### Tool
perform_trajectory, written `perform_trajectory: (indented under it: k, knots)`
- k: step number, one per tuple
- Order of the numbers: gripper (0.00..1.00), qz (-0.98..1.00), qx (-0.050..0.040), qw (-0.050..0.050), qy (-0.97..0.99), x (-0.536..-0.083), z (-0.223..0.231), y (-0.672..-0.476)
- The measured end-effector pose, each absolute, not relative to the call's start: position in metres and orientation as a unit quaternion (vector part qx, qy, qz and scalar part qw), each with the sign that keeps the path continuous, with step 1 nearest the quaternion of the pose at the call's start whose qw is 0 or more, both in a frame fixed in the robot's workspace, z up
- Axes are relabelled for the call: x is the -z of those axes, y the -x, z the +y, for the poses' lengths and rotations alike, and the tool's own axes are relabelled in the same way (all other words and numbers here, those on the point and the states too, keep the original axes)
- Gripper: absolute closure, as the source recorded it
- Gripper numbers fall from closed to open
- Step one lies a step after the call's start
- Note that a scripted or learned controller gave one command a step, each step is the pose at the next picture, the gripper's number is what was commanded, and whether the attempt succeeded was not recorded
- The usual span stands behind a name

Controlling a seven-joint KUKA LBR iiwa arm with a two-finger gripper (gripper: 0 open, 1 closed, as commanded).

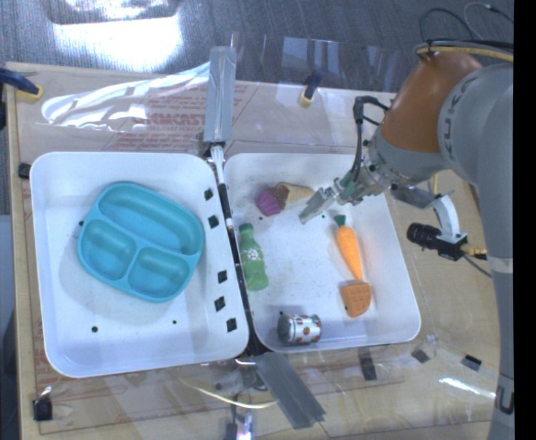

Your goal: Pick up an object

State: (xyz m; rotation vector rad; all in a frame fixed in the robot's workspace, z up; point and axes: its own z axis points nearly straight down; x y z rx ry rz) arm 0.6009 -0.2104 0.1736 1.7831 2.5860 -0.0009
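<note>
— Where's the gripper (315, 206) now?

— Over the right bin (387, 324), near its back wall. Its fingers look spread, with nothing between them. So, released.

— What is it closest to?

— Take the carrot (348, 248) as the marker. The gripper hangs just up and left of the carrot's green top, apart from it. Further left of the carrot, near the back of the bin, sits a purple toy (269, 202) with a tan cone (296, 192) touching it. Straight below the carrot's tip lies an orange wedge (356, 298), just beside it. Down and left of the carrot is a small can (300, 328), on its side. Well left of the carrot, against the divider, a green bottle (252, 258) lies flat.

— Which would you go for?

— The carrot, I'd say. It looks like a light plastic toy, stiff, probably smooth, so it could squirt out of a pinch near the taper. I'd close across the thick upper part, jaws square to its length.

— And the can?

— It would likely roll. The bottle is jammed by the wall, little room for a finger.

— And the left bin (57, 337)?

— A blue tray (139, 241), well left of the carrot. Flat, awkward to grab.
</note>
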Motion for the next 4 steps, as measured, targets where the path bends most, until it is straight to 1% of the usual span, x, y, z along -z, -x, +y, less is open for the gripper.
perform_trajectory:
  k: [1,2,3,4]
  knots:
    - [0.00,0.788,0.0009,-0.002,-0.616,-0.167,-0.209,-0.556]
    - [0.00,0.788,0.0009,-0.001,-0.616,-0.091,-0.209,-0.546]
    - [0.00,0.804,0.0001,0.001,-0.595,-0.190,-0.211,-0.578]
    - [0.00,0.829,0.0003,-0.001,-0.559,-0.091,-0.209,-0.566]
